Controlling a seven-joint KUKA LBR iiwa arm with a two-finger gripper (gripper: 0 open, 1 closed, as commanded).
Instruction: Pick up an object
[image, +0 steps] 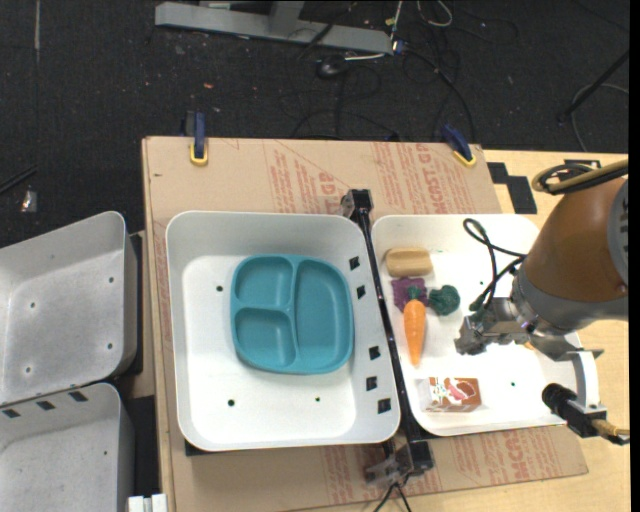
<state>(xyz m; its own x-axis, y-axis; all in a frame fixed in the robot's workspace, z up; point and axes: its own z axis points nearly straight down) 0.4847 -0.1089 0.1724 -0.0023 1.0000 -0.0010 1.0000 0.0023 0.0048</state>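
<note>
You see the board (300, 170) under both bins, clamped at its far edge. On it the left bin (200, 400) carries a teal plate (293, 312) with three compartments, lying well to the left of the fingers. The right bin (520, 420) sits beside it, and the arm (580, 260) comes over this bin from the right, orange band above the wrist.

The gripper (473, 338) hangs low over the bin's middle; you cannot tell from this slant whether it is parted or closed, and nothing shows between its tips.

Just left of the tips lies the carrot (414, 331), orange, its narrow end toward the near edge. Near and a little left of the tips sits a packet (453, 393), red and white, flat on the floor. Farther back and left rests a tan bun (408, 262). Between bun and carrot you find a purple piece (405, 291) touching the carrot's top, and a small green piece (443, 297) beside it, close to the tips on their far left
</note>
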